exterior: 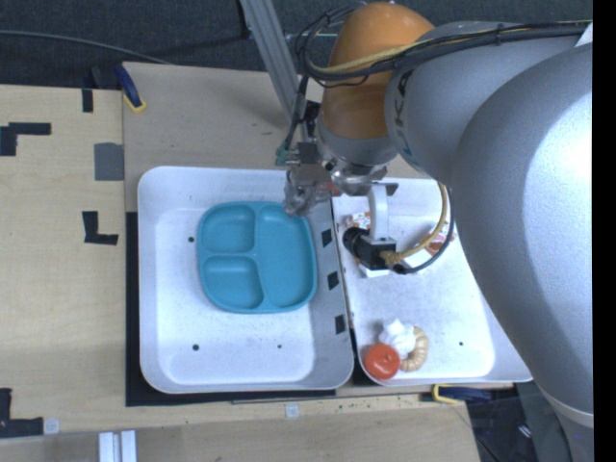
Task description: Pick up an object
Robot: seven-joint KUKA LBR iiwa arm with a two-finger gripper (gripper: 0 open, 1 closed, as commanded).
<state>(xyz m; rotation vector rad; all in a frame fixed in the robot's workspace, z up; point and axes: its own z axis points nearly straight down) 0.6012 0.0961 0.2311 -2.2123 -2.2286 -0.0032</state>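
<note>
Over the left bin's (164,354) upper right corner, arm wrist-down, end effector (300,198) at blue divided plate's (256,257) rim, grip state unclear.

From my station I cannot tell how the gripper (301,198) stands; its tip is small, dark and blurred above the upper right corner of the blue plate (257,258). To the right of the jaws, the big grey arm (539,191) is cut by the top and bottom edges, and it covers the right side of the right bin (423,349). Below the jaws, at this bin's near corner, a small orange, white and tan object (393,350) is too small for me to name.
</note>
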